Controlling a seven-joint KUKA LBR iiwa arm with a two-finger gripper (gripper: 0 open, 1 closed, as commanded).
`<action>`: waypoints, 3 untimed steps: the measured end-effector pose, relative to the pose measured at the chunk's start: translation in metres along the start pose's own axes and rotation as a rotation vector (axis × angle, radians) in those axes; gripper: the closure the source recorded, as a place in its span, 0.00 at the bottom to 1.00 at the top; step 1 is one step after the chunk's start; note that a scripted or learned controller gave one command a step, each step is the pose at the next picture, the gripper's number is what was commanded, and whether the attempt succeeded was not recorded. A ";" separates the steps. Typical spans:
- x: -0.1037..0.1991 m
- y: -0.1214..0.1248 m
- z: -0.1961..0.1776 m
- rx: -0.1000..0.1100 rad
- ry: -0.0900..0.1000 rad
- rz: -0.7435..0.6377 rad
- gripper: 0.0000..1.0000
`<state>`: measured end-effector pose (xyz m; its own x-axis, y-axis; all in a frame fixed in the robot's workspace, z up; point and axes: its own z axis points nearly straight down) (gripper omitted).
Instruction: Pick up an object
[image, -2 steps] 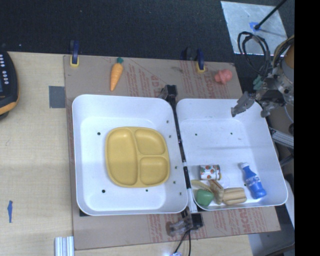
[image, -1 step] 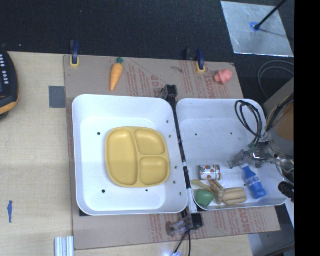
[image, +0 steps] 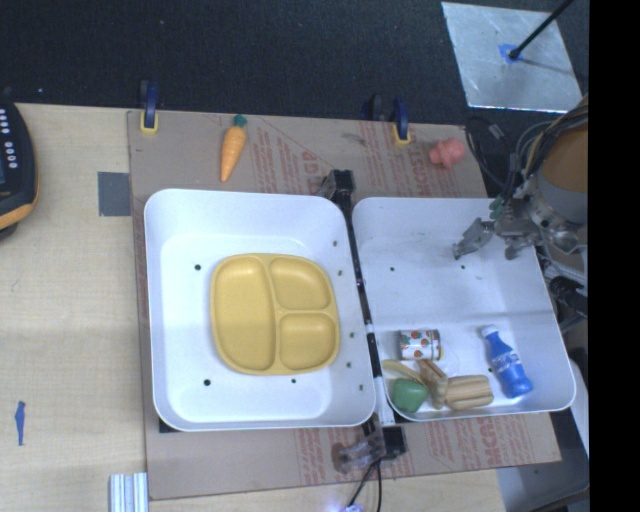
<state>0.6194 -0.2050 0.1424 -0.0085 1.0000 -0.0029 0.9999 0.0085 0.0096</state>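
Note:
My gripper (image: 490, 244) hangs over the back right part of the right bin (image: 420, 260), its two fingers spread open with nothing between them. Along that bin's front lie a blue bottle (image: 509, 364), a small red-and-white can (image: 420, 345), a green rounded piece (image: 408, 397), a tan bread roll (image: 468, 391) and a pale stick-shaped piece (image: 432, 374). All of them sit well in front of the gripper and apart from it. The grey arm with its orange band (image: 565, 165) enters from the right.
The left bin (image: 180, 390) holds a yellow divided plate (image: 275, 312). Behind the bins on the cardboard lie a toy carrot (image: 232, 148) and a pink lump (image: 447, 152). A black device (image: 14, 165) sits at the far left edge.

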 end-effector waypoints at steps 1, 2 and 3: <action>-0.001 -0.063 -0.076 0.010 0.003 0.007 0.00; -0.006 -0.103 -0.009 0.021 0.006 0.006 0.00; -0.004 -0.137 0.053 0.020 0.006 0.005 0.00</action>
<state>0.4830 -0.2107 0.0878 -0.0033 1.0000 0.0033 0.9999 0.0034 -0.0106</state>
